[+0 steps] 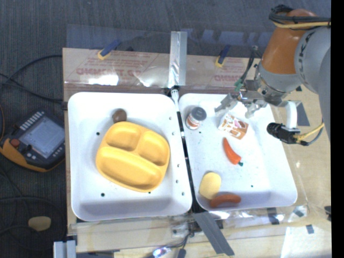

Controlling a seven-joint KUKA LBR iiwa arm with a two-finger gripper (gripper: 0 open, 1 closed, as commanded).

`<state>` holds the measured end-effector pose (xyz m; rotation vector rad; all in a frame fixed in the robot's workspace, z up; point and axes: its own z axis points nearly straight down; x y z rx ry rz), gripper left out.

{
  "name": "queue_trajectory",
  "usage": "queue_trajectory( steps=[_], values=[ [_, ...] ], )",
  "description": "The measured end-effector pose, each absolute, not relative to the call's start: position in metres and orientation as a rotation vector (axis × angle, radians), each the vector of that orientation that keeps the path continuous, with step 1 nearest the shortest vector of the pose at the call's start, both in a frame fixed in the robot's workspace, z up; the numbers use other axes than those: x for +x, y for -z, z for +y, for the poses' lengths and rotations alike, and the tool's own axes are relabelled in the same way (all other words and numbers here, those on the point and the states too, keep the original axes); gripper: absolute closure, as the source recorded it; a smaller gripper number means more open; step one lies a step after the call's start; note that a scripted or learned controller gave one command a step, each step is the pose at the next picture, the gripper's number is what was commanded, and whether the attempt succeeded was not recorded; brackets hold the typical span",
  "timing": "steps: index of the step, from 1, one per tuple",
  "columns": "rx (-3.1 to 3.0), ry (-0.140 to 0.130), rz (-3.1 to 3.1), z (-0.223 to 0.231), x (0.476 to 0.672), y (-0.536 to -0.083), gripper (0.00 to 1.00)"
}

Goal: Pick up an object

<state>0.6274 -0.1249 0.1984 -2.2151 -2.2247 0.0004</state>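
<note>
**Gripper open above snack packet, right bin**

Landmark for all positions: the metal divider (178,63) standing between the two bins.

Left of the divider, the left bin (80,160) holds a yellow compartment tray (133,155) lying tilted across its middle. A small brown round object (119,115) sits just beyond the tray's far edge, touching or nearly touching it.

Right of the divider, the right bin (279,171) holds five items. Nearest the divider, at the far end, stands a small can with a grey top (195,116). Further right lies a white and orange snack packet (233,126). An orange carrot (232,151) lies just nearer than the packet. At the near end rests a yellow lemon-like piece (209,184), touching a reddish-brown sausage (225,200).

The gripper (240,104) hangs over the far edge of the packet, fingers spread apart, nothing between them. Contact with the packet cannot be judged.
</note>
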Motion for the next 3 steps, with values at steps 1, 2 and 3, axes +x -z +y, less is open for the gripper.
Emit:
queue_trajectory(
  steps=[1, 2, 3],
  values=[
    [-2.252, 0.009, -2.201, -0.146, 0.593, -0.108, 0.00],
    [-2.232, 0.011, -2.226, -0.158, 0.545, -0.090, 0.00],
    [-2.232, 0.016, -2.227, -0.157, 0.547, -0.100, 1.00]
  ],
)
